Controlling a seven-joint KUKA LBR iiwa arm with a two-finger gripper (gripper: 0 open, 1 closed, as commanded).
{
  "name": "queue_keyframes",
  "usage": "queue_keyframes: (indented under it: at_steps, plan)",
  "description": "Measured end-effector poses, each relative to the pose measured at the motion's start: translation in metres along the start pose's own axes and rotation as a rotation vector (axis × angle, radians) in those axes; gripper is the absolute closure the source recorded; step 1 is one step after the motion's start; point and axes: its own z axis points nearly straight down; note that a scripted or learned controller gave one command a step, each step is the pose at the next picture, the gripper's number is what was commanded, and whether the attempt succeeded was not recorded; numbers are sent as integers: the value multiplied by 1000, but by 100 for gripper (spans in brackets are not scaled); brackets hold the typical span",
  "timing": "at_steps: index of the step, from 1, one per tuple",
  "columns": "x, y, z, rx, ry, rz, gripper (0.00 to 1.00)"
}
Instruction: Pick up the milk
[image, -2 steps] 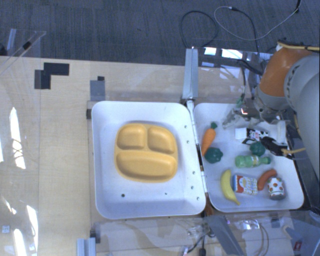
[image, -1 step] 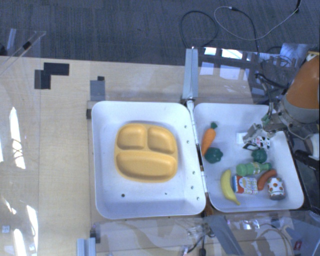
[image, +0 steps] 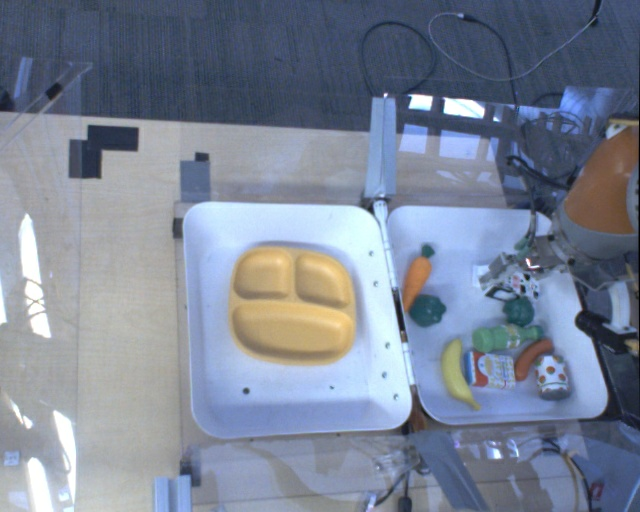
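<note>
Tray (image: 293, 303) in left bin (image: 205, 330)

Two white bins (image: 200, 330), one yellow tray (image: 293, 304), one carrot (image: 416, 278), one banana (image: 456, 373), one milk carton (image: 489, 369).

Small milk carton (image: 489, 369), white with red and blue print, lying flat near right bin's front edge.

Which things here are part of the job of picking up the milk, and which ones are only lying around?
Part of the job:
- milk carton, lying in the right bin
- gripper, over that bin

Only lying around:
- carrot
- broccoli
- banana
- green toy
- sausage
- spotted cup
- yellow divided tray in the left bin
</note>
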Motion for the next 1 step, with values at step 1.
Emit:
queue_keyframes:
  at_steps: [1]
  plan:
    - [-11,21,5,-3,8,-58,0]
